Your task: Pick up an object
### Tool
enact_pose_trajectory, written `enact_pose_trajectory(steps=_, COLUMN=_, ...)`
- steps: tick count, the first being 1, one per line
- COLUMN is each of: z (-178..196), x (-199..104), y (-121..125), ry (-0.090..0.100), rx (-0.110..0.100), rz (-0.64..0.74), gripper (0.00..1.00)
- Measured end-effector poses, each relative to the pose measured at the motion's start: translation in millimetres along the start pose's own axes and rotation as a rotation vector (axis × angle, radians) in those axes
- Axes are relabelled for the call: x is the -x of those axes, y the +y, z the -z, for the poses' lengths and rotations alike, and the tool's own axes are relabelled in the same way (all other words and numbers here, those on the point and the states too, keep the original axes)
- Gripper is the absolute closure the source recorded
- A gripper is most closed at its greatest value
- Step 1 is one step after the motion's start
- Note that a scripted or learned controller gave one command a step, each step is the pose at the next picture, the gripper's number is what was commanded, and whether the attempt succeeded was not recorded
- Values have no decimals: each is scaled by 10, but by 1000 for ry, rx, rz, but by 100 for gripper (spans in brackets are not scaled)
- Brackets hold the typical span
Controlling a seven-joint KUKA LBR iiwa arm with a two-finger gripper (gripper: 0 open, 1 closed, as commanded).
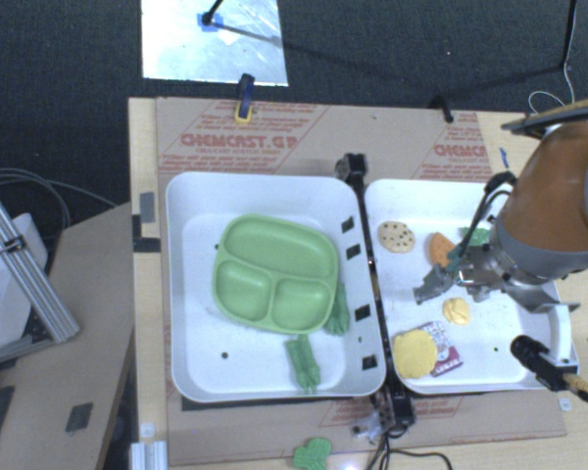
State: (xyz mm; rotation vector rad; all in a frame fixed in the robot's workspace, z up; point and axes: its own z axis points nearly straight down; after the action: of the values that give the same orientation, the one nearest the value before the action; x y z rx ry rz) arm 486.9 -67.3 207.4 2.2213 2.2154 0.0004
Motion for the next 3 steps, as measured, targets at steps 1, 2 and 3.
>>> enact_pose_trajectory(steps=1, z=570, x=955, y=1, ry=-5, rx=4, rz=-4, gripper=0)
enact_pose_trajectory(steps=2, z=-236, x=376, y=-10, ry=7, rx=-8, rz=9, gripper=0)
enact_pose_trajectory(steps=3, z=91, x=113, y=10, ry=3, rx=2, rz=9, gripper=0)
